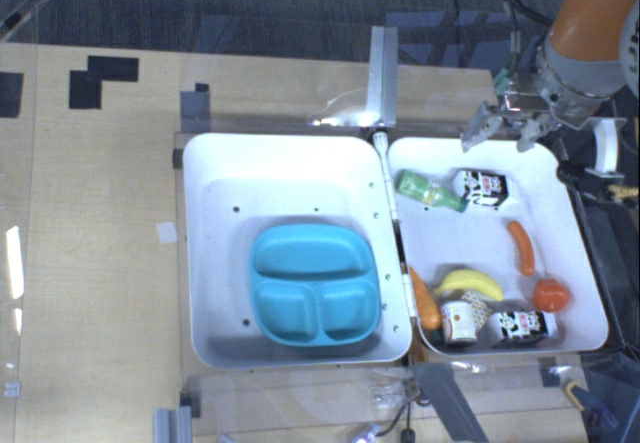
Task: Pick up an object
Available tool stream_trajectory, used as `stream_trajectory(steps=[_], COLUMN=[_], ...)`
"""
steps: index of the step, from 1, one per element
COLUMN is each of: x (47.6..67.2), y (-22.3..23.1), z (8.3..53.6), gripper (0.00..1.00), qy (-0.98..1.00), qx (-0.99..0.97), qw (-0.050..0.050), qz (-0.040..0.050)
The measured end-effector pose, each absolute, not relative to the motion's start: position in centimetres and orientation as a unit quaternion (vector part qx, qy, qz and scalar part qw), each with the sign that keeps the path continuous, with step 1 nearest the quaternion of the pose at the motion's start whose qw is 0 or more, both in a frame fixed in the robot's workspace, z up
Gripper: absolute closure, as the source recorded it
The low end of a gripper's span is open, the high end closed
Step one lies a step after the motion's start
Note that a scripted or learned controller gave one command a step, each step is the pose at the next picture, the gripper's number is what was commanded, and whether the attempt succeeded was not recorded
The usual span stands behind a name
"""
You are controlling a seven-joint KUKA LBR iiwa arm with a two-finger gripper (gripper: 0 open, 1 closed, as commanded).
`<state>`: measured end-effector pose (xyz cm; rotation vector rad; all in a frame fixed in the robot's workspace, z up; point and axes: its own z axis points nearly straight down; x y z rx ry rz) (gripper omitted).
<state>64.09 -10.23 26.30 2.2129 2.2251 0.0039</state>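
Note:
My gripper hangs over the far rim of the right bin, open, with nothing between its fingers. Just below it in the bin lie a green bottle and a black-and-white carton. Further forward are an orange sausage, a red tomato, a yellow banana, a carrot against the left wall, a small can and a second black-and-white carton.
The left bin holds a blue divided plate. A metal post stands at the back between the two bins. Cables run across the dark floor behind the bench.

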Motion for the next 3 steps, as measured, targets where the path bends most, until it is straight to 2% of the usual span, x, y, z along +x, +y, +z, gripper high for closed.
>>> stream_trajectory(steps=[1, 2, 3], x=[62.0, 65.2, 65.2], y=[-13.3, -17.1, -17.6], z=[12.0, 8.7, 9.8], gripper=[0.00, 0.00, 1.00], qy=[0.723, 0.702, 0.703], qx=[0.691, 0.712, 0.711], qw=[0.001, -0.017, -0.012], qz=[0.0011, -0.0062, -0.0090])
